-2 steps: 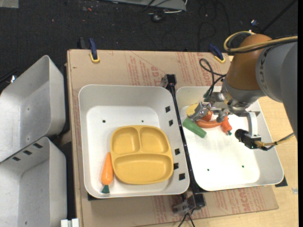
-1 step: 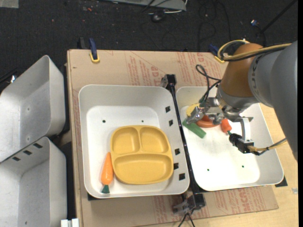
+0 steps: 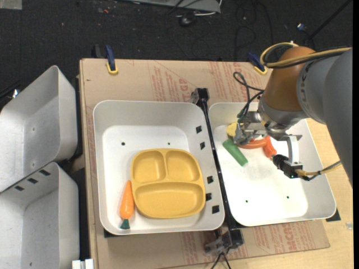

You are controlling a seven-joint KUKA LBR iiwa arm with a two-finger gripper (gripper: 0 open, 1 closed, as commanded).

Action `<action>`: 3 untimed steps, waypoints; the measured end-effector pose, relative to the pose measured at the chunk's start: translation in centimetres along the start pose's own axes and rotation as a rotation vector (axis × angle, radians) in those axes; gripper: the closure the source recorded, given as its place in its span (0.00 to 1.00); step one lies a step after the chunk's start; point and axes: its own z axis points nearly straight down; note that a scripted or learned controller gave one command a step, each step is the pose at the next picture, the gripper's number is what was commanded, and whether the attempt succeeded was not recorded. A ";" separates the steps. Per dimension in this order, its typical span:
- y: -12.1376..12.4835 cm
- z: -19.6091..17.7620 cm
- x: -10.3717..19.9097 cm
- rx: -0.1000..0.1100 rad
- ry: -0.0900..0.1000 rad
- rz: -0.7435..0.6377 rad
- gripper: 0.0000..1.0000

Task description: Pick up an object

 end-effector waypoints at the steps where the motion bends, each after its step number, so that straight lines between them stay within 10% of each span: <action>1: 0.1 -6.4 -0.2 0.014 0.002 -0.004 1.00; 3: -2.1 -12.7 3.9 0.020 0.005 -0.008 1.00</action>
